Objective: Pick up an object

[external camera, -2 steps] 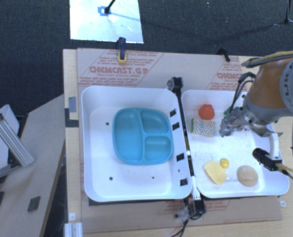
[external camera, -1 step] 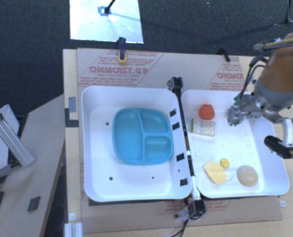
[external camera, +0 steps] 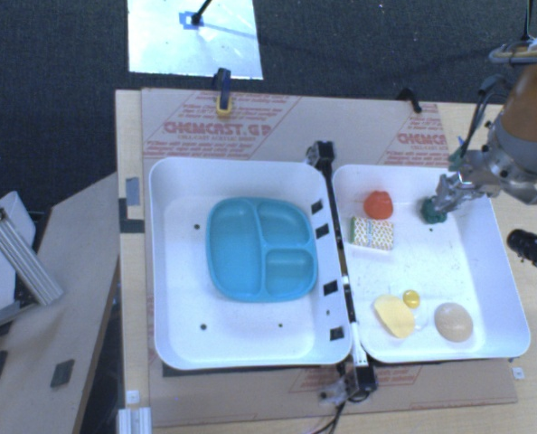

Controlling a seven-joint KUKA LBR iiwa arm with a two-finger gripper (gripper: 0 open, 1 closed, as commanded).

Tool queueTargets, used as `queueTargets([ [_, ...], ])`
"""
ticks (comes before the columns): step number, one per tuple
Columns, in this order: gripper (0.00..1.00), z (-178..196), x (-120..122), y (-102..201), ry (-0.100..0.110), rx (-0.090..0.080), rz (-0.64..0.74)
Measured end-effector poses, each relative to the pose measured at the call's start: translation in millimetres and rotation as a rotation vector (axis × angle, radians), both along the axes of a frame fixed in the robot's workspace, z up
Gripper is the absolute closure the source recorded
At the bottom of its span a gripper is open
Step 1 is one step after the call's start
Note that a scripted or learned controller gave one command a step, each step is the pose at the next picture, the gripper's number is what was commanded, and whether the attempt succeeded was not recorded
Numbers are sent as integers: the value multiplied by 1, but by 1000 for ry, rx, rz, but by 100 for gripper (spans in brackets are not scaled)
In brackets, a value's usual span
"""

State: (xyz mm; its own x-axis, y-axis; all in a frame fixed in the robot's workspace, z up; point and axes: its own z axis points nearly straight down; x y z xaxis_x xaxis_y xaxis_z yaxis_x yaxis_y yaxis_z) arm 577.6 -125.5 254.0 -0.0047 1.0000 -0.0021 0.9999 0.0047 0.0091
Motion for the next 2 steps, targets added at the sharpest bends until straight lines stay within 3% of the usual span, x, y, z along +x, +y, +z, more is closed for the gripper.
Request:
queueTargets([
  [1, 100, 15, 1, 0, 5, 2, 0],
  [2, 100, 13, 1, 50, 8, 4, 4],
])
